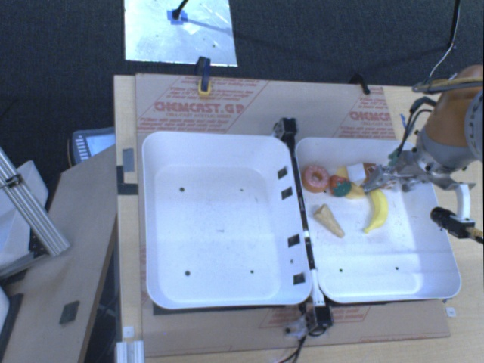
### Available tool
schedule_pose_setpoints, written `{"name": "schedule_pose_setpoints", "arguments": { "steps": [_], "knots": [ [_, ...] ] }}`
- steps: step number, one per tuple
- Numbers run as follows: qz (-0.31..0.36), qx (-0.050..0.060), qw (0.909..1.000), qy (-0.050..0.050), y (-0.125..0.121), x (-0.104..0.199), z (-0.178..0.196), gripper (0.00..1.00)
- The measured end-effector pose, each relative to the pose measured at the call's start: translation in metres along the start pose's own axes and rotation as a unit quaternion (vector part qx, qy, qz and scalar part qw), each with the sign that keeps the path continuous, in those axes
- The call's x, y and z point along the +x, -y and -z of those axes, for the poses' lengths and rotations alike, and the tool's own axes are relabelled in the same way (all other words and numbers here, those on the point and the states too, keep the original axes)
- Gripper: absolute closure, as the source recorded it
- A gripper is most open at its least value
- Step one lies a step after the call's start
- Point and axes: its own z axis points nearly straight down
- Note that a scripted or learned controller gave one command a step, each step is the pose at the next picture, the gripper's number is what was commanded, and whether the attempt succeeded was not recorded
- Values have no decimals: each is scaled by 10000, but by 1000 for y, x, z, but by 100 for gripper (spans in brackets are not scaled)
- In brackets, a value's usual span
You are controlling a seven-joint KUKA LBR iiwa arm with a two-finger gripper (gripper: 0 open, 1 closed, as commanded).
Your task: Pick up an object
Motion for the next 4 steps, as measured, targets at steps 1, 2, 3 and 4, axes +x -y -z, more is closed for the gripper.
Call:
{"name": "schedule_pose_setpoints", "arguments": {
  "steps": [1,2,3,4],
  "knots": [
    [3,-22,10000,10,0,-1,15,100],
    [-64,105,9999,-3,-35,35,3,100],
    [-32,192,9998,19,-41,81,5,100],
    [7,-56,10000,-4,-51,125,140,100]
  ]
}}
